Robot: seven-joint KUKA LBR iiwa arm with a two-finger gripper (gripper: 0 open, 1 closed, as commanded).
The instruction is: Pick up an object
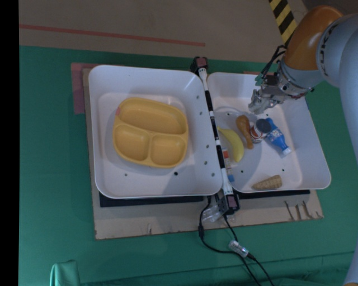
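Grey arm (340, 47) with an orange band just above the wrist; a dark cable loops beside the metallic two-finger gripper (259, 105).

Two white bins (106, 184) sit on brown cardboard (151, 223) over a green cloth (45, 167). The left bin holds a yellow divided tray (150, 132). In the right bin lie a yellow banana (234, 143), a brown drumstick (244, 129), a blue bottle (277, 138) with a white label, and a tan cone (268, 182). The arm (321, 42) is grey with an orange band. Yellow and black stripes (284, 17) mark the upper right of the frame.
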